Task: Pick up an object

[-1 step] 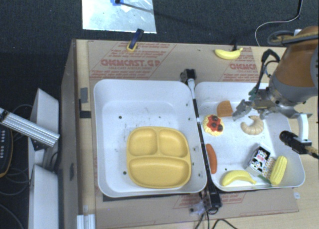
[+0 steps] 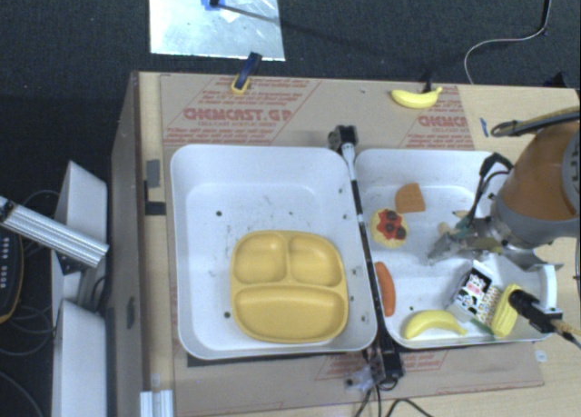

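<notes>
Two white bins sit side by side on a bench. Over the right bin (image 2: 427,179), the gripper (image 2: 451,241) hovers with fingers spread, holding nothing; a banana (image 2: 434,323) lies at its six o'clock, well apart.

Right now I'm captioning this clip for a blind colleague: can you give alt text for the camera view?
A grey and orange robot arm reaches into the right bin, its tool low among a banana, a carrot, a small tart and a cracker. The left bin holds a yellow divided plate.
</notes>
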